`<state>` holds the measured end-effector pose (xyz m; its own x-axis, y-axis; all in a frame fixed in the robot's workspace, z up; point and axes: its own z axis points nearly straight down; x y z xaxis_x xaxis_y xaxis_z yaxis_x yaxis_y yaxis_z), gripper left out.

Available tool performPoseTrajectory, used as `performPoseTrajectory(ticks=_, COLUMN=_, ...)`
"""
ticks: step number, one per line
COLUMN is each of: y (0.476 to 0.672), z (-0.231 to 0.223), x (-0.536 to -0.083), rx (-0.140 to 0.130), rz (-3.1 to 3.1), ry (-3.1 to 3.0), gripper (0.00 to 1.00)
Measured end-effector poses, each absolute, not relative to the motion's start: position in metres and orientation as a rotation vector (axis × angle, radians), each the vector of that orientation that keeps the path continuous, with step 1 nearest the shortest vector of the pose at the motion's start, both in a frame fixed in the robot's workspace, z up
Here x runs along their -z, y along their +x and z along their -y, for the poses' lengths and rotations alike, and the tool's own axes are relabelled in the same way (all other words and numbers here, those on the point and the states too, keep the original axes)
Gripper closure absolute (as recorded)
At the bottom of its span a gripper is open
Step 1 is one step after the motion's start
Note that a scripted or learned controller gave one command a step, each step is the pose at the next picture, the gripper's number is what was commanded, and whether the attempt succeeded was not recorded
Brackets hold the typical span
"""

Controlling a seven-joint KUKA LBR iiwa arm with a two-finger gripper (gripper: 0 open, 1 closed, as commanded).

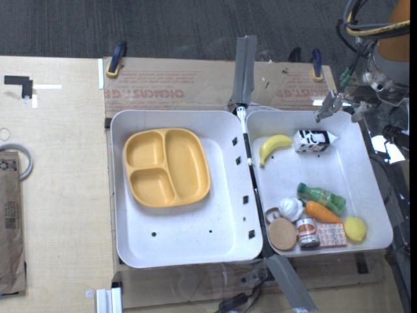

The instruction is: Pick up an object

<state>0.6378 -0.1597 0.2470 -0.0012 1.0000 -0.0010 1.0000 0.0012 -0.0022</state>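
While the gripper point(328, 105) hangs over the right bin's point(365, 175) far rim, nothing sits between its fingers, and their spread cannot be told.

The nearest object, a black-and-white carton point(314, 141), lies just toward the camera from it, long axis across the bin; one banana point(273, 147) is beside it. One yellow divided plate point(167, 167) occupies the left bin point(130, 240).

The white right bin point(365, 175) has open floor across its middle, between a yellow banana point(273, 147) and black-and-white carton point(314, 141) at the back and small items point(313, 222) crowding the front.
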Motion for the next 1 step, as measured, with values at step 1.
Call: performPoseTrajectory(ticks=1, y=0.5504, z=0.1574, x=-0.0914, rx=-0.002, rz=2.189, ry=-2.253, gripper=0.00)
